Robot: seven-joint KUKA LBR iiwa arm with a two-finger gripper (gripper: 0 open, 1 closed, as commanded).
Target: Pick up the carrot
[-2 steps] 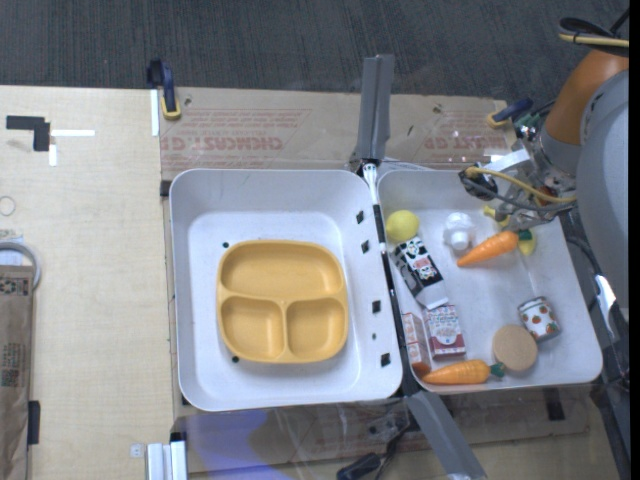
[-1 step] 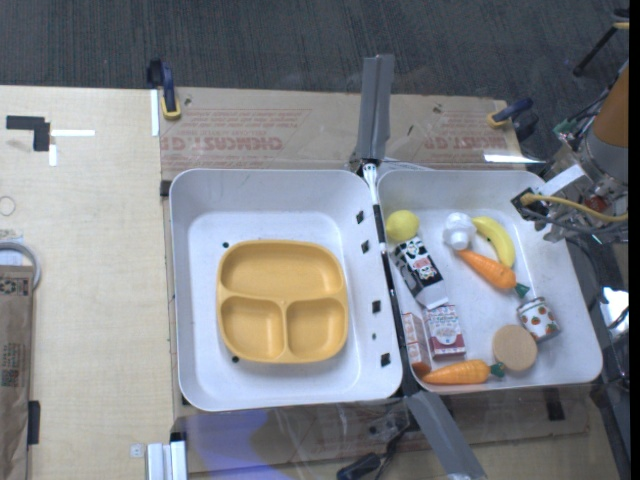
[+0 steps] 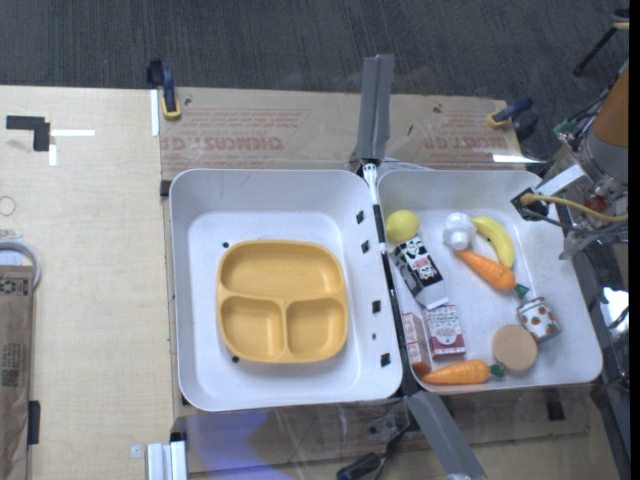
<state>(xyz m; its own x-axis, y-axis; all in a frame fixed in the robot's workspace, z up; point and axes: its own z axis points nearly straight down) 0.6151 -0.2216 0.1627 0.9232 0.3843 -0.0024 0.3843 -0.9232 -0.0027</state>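
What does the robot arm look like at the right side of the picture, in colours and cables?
The arm shows a grey body with an orange band. Below it hang dark metal parts with a white plate, a yellow cable curving across them, and thin dark cables looping near the top. The parts are too small for any markings to be read.

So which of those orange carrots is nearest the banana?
Look in the right-hand shallow white bin. Beside the curved yellow banana lies a slanted orange carrot with a green tip. The other orange carrot lies flat along the bin's near wall, beside a round tan disc.

Tray (image 3: 283,300) in left bin (image 3: 200,298); carrots (image 3: 487,269) right.
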